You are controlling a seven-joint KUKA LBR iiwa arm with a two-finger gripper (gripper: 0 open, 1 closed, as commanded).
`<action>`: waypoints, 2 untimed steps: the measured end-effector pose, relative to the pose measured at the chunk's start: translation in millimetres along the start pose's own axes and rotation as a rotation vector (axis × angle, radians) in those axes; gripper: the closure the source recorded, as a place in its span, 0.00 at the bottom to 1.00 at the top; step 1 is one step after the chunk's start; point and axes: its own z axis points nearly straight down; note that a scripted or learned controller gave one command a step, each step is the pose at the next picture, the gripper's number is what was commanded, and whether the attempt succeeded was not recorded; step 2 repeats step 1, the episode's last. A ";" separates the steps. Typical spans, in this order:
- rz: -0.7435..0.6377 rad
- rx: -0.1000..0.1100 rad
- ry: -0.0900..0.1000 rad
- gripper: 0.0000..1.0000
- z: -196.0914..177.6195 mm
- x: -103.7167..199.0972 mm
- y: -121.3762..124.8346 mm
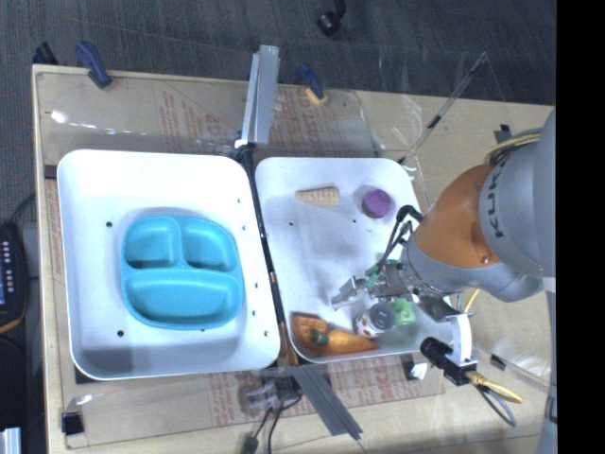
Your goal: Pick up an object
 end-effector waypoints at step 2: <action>-0.004 -0.002 0.000 1.00 -10.2 0.2 1.8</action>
